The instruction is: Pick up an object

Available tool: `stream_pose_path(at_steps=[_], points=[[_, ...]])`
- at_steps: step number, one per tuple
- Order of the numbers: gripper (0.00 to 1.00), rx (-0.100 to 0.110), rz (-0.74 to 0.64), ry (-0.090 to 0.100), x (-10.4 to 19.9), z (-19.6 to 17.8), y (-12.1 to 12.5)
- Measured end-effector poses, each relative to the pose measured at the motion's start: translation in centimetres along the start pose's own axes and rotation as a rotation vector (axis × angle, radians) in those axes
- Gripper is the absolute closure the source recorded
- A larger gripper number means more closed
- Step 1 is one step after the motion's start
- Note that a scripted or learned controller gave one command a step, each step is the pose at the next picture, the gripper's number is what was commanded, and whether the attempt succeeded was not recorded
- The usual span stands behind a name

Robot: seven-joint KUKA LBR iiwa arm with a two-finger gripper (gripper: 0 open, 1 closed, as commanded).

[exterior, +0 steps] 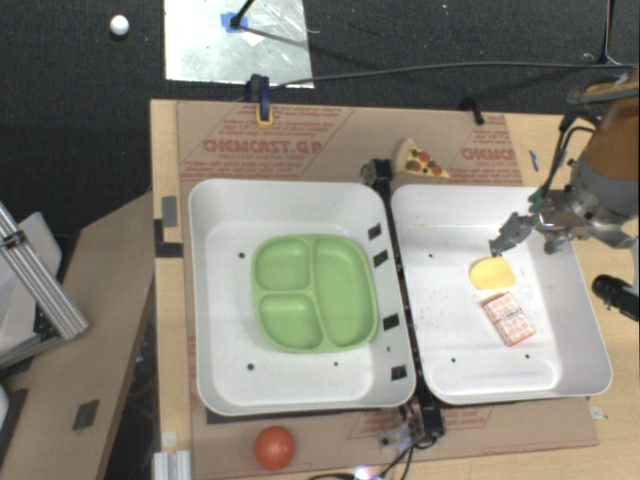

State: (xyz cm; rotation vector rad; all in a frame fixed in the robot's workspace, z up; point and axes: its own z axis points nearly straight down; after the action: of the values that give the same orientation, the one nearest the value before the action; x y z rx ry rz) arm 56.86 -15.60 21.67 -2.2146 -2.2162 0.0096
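Observation:
A yellow piece (492, 273) lies in the right bin (560, 368), and a pink patterned packet (508, 319) lies just below it. My gripper (512, 234) hangs over the right bin's upper right part, a little above the yellow piece. Nothing shows between its fingers. The arm comes in from the right edge.
A green divided plate (313, 292) lies in the left bin (220, 368). A toy pizza slice (421, 160) rests on the board behind the bins. A red ball (274, 447) sits on the board in front of the left bin.

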Motion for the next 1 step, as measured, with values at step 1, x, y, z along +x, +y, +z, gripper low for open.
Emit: stream_pose_path(at_steps=[1], points=[[0.00,-0.012,-0.003,-0.002,0.02,-0.67,0.26]])
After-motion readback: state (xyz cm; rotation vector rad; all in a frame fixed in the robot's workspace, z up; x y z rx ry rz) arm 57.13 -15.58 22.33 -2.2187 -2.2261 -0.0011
